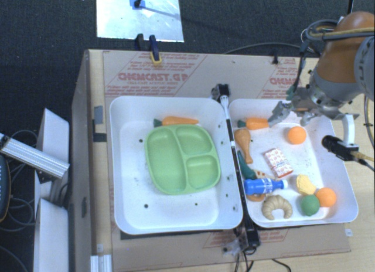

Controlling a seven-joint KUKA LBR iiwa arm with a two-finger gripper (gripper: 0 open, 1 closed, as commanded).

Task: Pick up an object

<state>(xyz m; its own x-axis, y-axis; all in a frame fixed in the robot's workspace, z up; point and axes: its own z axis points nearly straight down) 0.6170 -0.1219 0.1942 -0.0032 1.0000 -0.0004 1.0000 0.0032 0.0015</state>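
Broadly, the bench [176, 74] carries a left bin [130, 171] and a right bin [331, 168], touching along their inner rims. The arm [345, 54] reaches in from the right, over the far right corner of the right bin. A green tray [181, 158] with three compartments lies flat in the middle of the left bin, and a left carrot [176, 121] lies just beyond its far edge.

The gripper [292, 116] hangs over the far end of the right bin with its jaws spread apart and nothing between them. A right carrot [256, 123] lies just to its left and a far orange [297, 135] just to its near side.

Other pickable things fill the rest of the right bin. A drumstick [244, 143] lies along the left wall. A blue bottle [263, 186] lies on its side nearer, touching a teal piece [246, 169]. A croissant [276, 206] sits at the near edge. A red-and-white packet [277, 162] lies in the middle. Toward the near right corner sit a lemon [304, 184], a green ball [310, 205] and a near orange [326, 196], close together.
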